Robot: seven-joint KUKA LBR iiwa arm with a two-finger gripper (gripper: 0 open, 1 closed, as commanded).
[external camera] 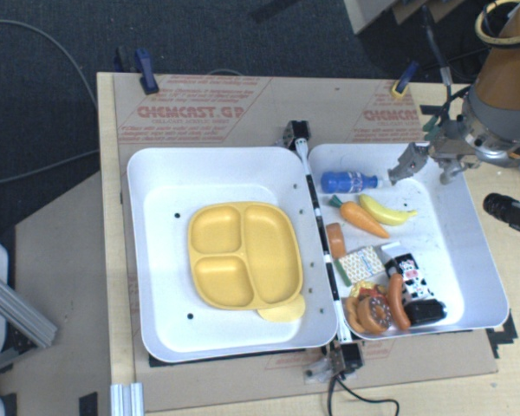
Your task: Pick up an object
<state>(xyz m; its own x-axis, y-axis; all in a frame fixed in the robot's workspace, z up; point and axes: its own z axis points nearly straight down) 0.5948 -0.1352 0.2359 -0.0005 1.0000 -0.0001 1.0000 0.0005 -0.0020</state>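
A glossy yellow divided tray [244, 256] fills the left bin [156, 258]. In the right bin [468, 258] lie a carrot [364, 218], a curved banana [386, 209] and a blue bottle [347, 181] at 12 o'clock — the gripper [425, 165] hovers near, fingers spread, empty. Cardboard behind reads "CHEMCAST GP" [189, 111].

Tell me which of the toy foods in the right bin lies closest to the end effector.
The yellow banana, just below the end effector. The orange carrot beside it lies a little farther off, and the pretzel sits at the bin's near end.
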